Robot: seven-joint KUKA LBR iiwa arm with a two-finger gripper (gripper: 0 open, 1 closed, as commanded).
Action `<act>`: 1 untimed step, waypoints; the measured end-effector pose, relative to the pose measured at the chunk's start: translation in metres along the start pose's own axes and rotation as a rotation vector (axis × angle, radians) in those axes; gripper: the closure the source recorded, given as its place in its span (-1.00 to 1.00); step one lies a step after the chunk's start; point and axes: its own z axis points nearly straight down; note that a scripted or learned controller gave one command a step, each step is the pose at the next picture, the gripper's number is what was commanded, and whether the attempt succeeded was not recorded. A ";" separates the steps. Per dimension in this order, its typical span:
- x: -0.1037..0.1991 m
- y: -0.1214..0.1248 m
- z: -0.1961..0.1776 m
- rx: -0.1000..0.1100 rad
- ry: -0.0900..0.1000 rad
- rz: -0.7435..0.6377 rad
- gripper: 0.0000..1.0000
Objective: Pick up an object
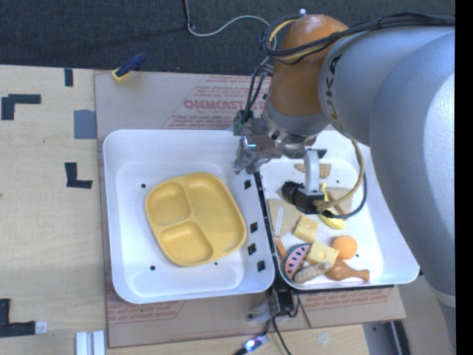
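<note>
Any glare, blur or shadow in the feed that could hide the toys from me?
Camera view: even light, mild glare on the white bin walls; the arm looms large and soft-edged, covering part of the right bin; toy food is sharp, lightly shadowed.

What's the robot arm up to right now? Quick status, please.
End effector low in right bin, fingers' state unclear, nothing seen held. Toy food pile beside it, untouched. Yellow tray alone in left bin.
</note>
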 end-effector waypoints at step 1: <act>-0.009 -0.001 -0.009 -0.001 0.000 0.003 1.00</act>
